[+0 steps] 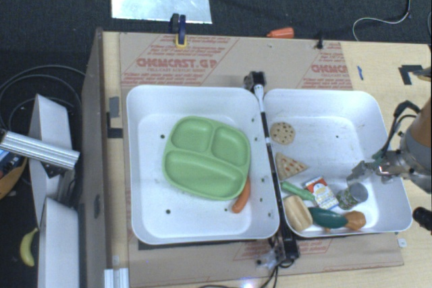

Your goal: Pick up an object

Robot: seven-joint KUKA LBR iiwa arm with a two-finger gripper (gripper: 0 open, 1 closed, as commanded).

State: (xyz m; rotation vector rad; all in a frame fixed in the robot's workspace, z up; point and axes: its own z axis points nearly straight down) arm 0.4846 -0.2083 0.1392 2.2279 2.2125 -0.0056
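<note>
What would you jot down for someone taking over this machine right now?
Gripper: low over the right bin, beside the small can; nothing seen held.
Right bin, front area: cookie, pizza slice, small carton, bread piece, dark green vegetable.
Left bin: green divided plate, with a carrot at its edge.
Done: nothing lifted.
Left: grasp one object and raise it.
</note>
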